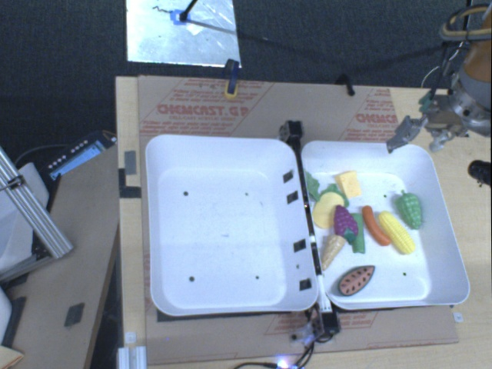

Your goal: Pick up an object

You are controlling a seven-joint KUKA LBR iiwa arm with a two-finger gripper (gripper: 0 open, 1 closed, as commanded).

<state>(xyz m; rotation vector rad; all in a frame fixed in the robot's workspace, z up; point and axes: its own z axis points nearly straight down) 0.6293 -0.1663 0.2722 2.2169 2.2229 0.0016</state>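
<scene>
I see my hand (419, 133) at the far rim of the right bin (446, 283), holding nothing; how far open, I cannot tell. The toy foods, like the corn (397, 232), lie below it, grouped for picking.

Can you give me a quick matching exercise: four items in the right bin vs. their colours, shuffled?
Items:
1. corn cob
2. carrot
3. grape bunch
4. cheese block

Colours:
A. purple
B. pale yellow, square
C. orange
D. bright yellow, long

Pairs: 1-D, 2-C, 3-A, 4-B
</scene>
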